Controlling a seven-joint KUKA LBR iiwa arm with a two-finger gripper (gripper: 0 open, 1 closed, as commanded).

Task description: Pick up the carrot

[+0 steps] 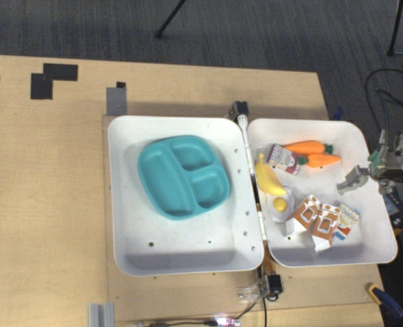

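two shallow white bins sat side by side on a light wooden bench. the left bin held one thing, a teal divided plate with three compartments, lying near its middle.

the right bin held several things. two orange carrots lay together at its far side, touching: the upper carrot and the lower carrot, both pointing roughly left to right with dark green ends. just left of them lay one small purple and white carton. one yellow banana ran along the bin's left wall. one brown and white box lay near the front.

the gripper reached in from the right over the bin's right side, well apart from the carrots and holding nothing. whether it was apart or together could not be told.
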